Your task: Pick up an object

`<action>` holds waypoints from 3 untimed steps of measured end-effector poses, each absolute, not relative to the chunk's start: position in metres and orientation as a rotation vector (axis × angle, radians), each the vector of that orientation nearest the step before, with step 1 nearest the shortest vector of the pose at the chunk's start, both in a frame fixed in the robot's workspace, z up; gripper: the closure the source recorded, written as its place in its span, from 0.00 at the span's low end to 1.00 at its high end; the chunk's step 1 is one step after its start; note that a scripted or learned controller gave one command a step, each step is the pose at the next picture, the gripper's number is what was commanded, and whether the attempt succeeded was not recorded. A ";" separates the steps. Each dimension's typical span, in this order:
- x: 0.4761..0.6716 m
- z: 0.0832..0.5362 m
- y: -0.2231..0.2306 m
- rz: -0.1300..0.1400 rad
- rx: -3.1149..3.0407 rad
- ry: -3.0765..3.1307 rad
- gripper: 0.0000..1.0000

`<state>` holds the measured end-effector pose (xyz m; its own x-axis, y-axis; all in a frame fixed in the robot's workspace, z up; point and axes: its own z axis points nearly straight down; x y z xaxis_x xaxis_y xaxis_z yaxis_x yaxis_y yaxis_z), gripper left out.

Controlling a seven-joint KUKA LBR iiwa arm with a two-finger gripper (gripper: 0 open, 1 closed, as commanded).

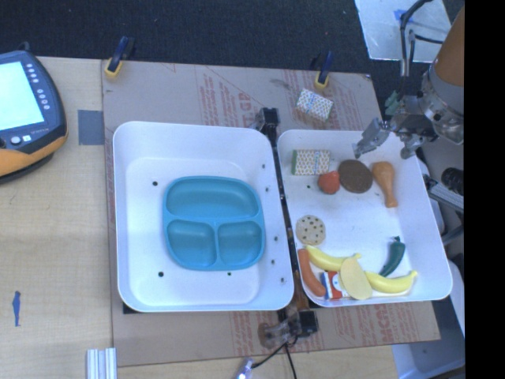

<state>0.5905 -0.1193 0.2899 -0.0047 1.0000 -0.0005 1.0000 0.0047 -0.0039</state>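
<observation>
My gripper (390, 141) hangs over the back of the right bin (359, 229) with its two fingers spread open and nothing between them. Just below it lie a brown round patty (356, 176), an orange chicken drumstick (385, 181) and a small red tomato (329, 182). A green and tan sandwich block (311, 162) lies at the bin's back left. Further forward are a round cookie (311, 229), a green pepper (393, 256), two bananas (364, 272), a hot dog (308, 273) and a yellow chip (355, 279).
The left bin (134, 212) holds a blue divided plate (213, 221). A small patterned block (315, 103) lies on the cardboard behind the bins. A tablet-like pendant (24, 113) sits at the far left. Clamps (117, 58) hold the cardboard's back edge.
</observation>
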 end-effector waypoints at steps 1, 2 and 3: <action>0.656 0.216 -0.150 0.009 -2.214 -2.228 0.00; 0.656 0.177 -0.132 0.009 -2.212 -2.228 0.00; 0.657 0.094 -0.142 0.006 -2.214 -2.231 0.00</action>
